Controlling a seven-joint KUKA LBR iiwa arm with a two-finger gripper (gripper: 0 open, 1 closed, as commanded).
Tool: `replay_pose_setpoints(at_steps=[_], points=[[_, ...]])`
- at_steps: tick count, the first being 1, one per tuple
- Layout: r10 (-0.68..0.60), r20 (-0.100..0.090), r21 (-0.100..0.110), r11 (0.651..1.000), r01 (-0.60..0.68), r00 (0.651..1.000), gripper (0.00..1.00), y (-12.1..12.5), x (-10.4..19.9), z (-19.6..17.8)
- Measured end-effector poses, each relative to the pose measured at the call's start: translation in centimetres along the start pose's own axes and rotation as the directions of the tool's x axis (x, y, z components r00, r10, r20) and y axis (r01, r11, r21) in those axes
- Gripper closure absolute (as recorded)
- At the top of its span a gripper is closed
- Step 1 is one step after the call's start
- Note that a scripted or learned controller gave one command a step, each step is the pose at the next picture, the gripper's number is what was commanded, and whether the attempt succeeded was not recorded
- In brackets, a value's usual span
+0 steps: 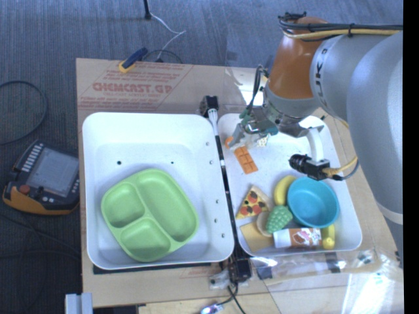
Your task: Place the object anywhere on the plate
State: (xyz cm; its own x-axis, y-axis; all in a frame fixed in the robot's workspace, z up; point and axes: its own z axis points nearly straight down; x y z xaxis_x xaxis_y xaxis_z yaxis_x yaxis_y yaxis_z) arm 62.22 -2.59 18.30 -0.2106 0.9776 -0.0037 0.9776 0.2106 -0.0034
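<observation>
A green divided plate (149, 213) lies in the left bin (105, 131), toward its front. My gripper (255, 128) hangs low over the back left corner of the right bin (347, 231). Just in front of it lies a flat orange ridged piece (245, 159), and a small orange bit (230, 140) sits to its left by the bin wall. Whether either one touches the gripper is unclear.
The front of the right bin holds a pizza slice (251, 203), a banana (282, 190), a blue bowl (312, 201), a green knobbly toy (279, 218) and a lying bottle (298, 238). The arm's grey and orange body (340, 64) covers the right bin's back right.
</observation>
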Motion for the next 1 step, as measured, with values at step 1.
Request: replay_pose_setpoints(at_steps=[1], points=[[-0.208, -0.002, -0.005, 0.978, 0.208, 0.978, 1.00, -1.98, 7.25, -4.49]])
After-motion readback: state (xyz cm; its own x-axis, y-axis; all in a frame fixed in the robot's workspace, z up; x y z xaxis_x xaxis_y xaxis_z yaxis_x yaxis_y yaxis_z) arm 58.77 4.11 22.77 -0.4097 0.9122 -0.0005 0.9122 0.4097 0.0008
